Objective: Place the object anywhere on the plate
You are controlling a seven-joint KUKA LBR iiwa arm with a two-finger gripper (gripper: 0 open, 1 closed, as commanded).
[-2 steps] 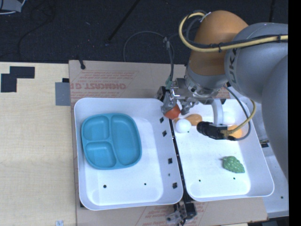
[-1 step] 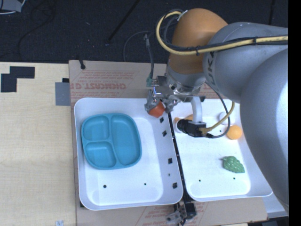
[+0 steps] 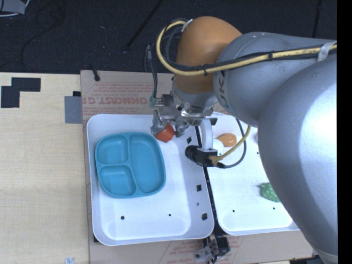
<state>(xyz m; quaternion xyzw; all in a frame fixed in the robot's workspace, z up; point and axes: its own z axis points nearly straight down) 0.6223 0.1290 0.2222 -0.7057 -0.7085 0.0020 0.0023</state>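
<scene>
1. Currently the gripper (image 3: 165, 126) is hanging over the left bin (image 3: 104, 224), just off the plate's 1 o'clock corner, and it is pinching a small red-orange object (image 3: 164, 133) between its fingers.
2. That red-orange object is sitting at the gripper's tip, just beside the plate's upper right rim, not on the plate; whether it is touching the bin floor cannot be told.
3. A blue plate (image 3: 130, 164) with three compartments is lying flat in the left bin, toward 9 o'clock of the gripper's position.
4. The grey arm (image 3: 286, 92) is reaching in from 3 o'clock, with its orange band (image 3: 203, 43) showing above the wrist.
5. An orange piece (image 3: 226, 140) is lying in the right bin (image 3: 247, 224) near its upper left corner, and a green piece (image 3: 269, 192) is lying toward that bin's 3 o'clock side, partly hidden by the arm.
</scene>
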